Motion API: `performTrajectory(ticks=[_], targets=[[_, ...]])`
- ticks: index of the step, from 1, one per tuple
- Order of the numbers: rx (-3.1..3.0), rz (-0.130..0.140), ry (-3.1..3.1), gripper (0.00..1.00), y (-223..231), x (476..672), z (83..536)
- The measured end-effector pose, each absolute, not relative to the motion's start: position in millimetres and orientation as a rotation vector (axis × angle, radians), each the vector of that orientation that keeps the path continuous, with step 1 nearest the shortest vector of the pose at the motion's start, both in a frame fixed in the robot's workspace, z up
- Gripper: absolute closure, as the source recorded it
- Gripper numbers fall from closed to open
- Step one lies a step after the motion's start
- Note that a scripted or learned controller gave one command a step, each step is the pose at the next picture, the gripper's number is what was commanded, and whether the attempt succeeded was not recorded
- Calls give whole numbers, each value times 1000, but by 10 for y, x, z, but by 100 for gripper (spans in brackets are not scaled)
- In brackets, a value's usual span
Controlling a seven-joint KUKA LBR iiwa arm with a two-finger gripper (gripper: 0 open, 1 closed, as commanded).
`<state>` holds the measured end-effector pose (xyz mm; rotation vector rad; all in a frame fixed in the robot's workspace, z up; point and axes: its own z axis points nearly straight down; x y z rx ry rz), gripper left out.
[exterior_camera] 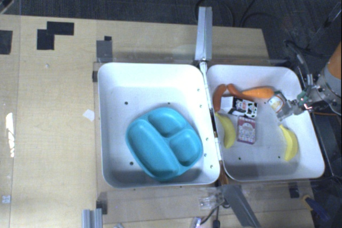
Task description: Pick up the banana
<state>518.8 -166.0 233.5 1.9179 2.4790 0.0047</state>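
Camera view, from above at a slant. Two shallow white bins sit side by side on a pale wooden bench (pixel 48 115), smooth plastic with rounded corners. A grey metal bar (pixel 204 34) stands upright behind the seam between them.

The left bin (pixel 115 88) holds a turquoise plate (pixel 163 142), glossy and rounded, divided into three compartments: one long, two smaller.

The right bin (pixel 310 165) holds a cluster. Against its left wall lies one banana (pixel 228 130), yellow, smooth, curved, running down beside the wall. A second banana (pixel 289 142) lies near the right wall, also yellow and curved, well apart from the first. Between them are a small flat packet (pixel 246 130), maroon with pale print, and above it a black-and-white card (pixel 243 107) with dark markings. An orange carrot (pixel 257 93), tapered and matte, lies across the top of the pile, with a bent orange piece (pixel 220 94) curling beside it at the left.

My arm (pixel 334 75) comes in from the right over the rim of the right bin, orange band showing at the frame edge. My pincer (pixel 286 108) points left and down, just above the second banana and beside the carrot's tip. Whether it is released or clenched I cannot tell; nothing shows grasped in it.
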Motion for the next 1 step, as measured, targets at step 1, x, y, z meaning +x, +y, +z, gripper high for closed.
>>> performTrajectory(ticks=[1], targets=[[1918,5,2479,0,-1661,5188,2334]])
